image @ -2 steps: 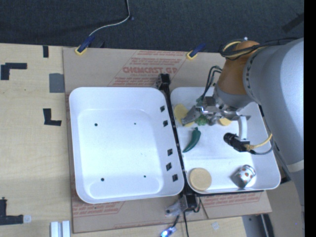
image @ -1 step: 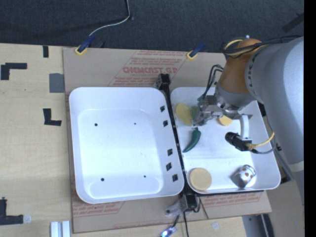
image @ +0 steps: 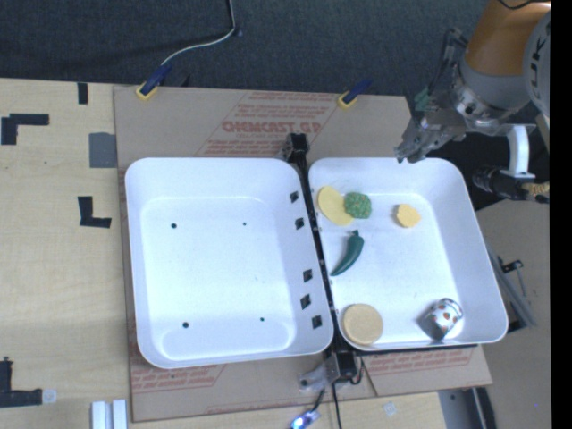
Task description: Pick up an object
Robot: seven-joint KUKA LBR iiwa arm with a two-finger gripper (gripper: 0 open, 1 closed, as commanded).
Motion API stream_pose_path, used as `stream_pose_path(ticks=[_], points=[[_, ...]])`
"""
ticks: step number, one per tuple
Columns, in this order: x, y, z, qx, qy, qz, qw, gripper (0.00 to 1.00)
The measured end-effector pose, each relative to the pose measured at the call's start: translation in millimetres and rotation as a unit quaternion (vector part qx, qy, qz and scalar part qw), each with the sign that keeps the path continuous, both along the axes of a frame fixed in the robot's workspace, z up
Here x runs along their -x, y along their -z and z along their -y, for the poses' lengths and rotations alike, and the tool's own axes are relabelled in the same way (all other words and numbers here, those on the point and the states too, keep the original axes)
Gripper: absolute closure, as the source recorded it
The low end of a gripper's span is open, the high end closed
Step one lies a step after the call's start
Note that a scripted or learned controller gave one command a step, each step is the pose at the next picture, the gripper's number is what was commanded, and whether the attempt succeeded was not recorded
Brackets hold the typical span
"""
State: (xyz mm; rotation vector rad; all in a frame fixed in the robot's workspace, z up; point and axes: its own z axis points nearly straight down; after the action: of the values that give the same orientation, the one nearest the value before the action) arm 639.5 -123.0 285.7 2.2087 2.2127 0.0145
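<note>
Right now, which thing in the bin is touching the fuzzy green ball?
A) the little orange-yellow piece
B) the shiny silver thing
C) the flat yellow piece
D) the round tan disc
C: in the right bin, the fuzzy green ball sits against the flat yellow piece, overlapping its right edge, while the silver thing, the tan disc and the small orange-yellow piece all lie apart from it.

The arm [image: 505, 38] is a thick, rounded tube with an orange band over a grey wrist section; a white link shows at its right side; the gripper [image: 413, 150] is a dark, slim metal assembly, narrowing toward its tip, with thin dark cables or rods running along it.
</note>
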Motion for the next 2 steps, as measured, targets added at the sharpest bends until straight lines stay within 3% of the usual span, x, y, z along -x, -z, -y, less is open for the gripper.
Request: stream_pose_path(ticks=[1,2], points=[[-31.0,-147.2,-5.1,0.0002,-0.001,0.001,1.0000,1.00],[-28.7,-257.5,18.2,0.0001,0.001,-0.002,1.0000,1.00]])
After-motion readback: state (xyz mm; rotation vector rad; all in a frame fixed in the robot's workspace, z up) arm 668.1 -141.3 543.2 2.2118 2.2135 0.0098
